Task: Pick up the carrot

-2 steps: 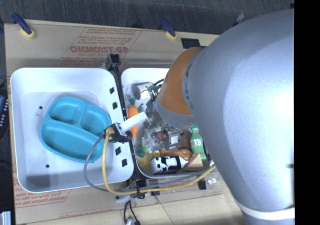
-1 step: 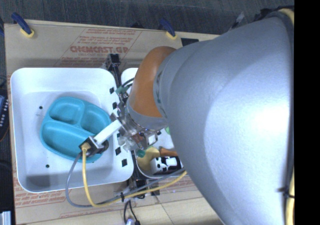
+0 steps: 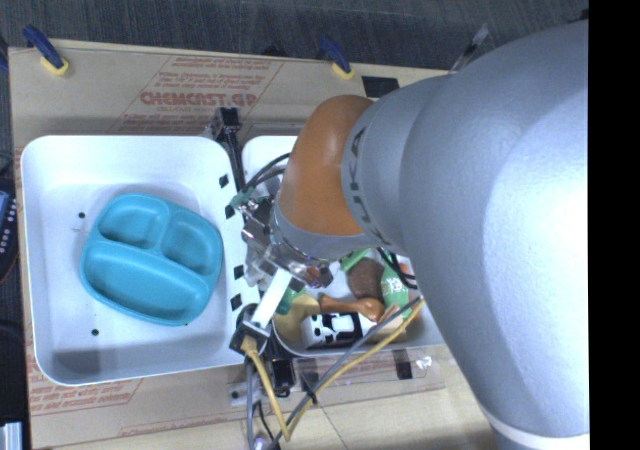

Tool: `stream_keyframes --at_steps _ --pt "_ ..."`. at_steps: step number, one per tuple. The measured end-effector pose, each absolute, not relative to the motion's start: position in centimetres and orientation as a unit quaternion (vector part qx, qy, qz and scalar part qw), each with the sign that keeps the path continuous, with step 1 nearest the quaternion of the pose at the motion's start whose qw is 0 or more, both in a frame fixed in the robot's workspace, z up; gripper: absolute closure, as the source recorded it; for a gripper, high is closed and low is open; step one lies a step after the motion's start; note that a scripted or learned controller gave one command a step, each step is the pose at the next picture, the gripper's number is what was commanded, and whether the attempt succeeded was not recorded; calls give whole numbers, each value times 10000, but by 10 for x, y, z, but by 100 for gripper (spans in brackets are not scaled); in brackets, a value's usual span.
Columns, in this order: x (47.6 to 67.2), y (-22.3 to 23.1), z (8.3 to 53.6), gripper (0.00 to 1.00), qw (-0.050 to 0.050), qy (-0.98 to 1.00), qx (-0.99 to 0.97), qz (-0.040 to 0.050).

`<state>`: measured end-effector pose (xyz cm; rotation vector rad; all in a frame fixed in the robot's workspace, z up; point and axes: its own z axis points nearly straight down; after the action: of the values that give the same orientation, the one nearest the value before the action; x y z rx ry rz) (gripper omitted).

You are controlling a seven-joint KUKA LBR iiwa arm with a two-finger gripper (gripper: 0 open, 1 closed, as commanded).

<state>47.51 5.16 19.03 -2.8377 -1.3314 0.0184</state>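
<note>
The carrot (image 3: 350, 306) is a short orange piece lying in the right bin (image 3: 262, 153), near that bin's front among other items. My gripper (image 3: 303, 275) is low in the same bin, just left of and above the carrot, under the orange wrist band. The wrist and arm hide most of the gripper and much of the bin. Nothing can be seen held in the gripper.
Around the carrot lie a brown item (image 3: 366, 279), a green item (image 3: 393, 289), a black-and-white item (image 3: 336, 329) and a yellow-green piece (image 3: 287, 302). The left bin (image 3: 50, 238) holds a blue divided plate (image 3: 150, 258). Blue clamps (image 3: 46, 50) sit on the bench's far edge.
</note>
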Motion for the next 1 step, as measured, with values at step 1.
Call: stream_keyframes --at_steps 1 --pt "475 52 190 0 32 -4247 -9053 54"
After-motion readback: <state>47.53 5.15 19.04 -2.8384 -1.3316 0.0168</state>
